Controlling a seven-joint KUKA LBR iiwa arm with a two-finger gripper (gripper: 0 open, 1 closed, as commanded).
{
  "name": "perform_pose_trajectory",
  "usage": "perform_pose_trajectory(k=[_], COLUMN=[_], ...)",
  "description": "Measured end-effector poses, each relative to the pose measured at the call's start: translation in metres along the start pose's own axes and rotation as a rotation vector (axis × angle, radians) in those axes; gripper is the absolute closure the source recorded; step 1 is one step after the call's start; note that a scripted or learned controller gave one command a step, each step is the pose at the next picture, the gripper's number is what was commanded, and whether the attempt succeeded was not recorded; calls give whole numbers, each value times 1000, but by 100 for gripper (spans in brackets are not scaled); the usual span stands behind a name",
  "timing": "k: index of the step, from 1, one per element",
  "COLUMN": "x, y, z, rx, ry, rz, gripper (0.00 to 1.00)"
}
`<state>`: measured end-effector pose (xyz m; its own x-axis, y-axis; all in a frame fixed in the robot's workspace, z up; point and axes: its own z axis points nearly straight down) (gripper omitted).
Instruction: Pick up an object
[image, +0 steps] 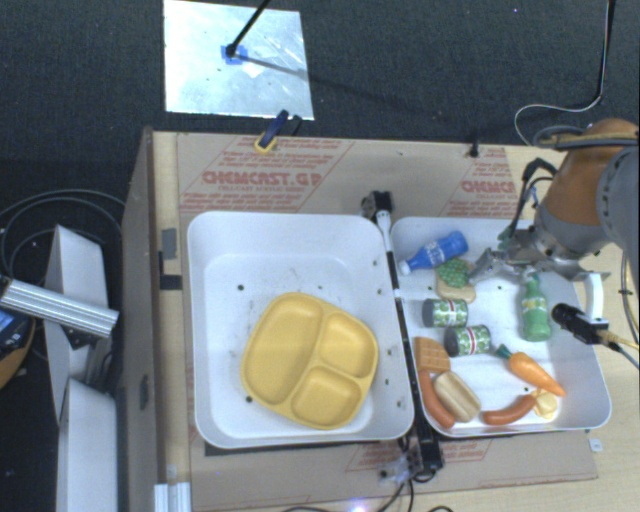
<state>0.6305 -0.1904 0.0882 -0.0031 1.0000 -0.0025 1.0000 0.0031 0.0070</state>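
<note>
Looks like a robotics lab: cardboard-topped table (300, 165) with two white bins (215, 300), loose cables (60, 215) on dark carpet (80, 80), aluminium framing (60, 308) alongside.

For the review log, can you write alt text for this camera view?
The gripper hangs over the right bin, which holds toy food: a blue bottle, green bottle, two cans, carrot and hot dog. The left bin holds a yellow divided tray.

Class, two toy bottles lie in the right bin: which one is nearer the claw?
The green bottle, directly below the claw; the blue bottle lies farther left, toward the divider.
</note>
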Motion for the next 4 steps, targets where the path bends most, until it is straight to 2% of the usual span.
perform_pose_trajectory(k=[1,2,3,4], x=[-16,51,92,102], y=[40,28,-34,-79], z=[-52,-11,-35,2], rx=[1,-12,4,1], ry=[1,0,2,-4], rz=[-1,1,1,5], gripper=[0,0,0,0])
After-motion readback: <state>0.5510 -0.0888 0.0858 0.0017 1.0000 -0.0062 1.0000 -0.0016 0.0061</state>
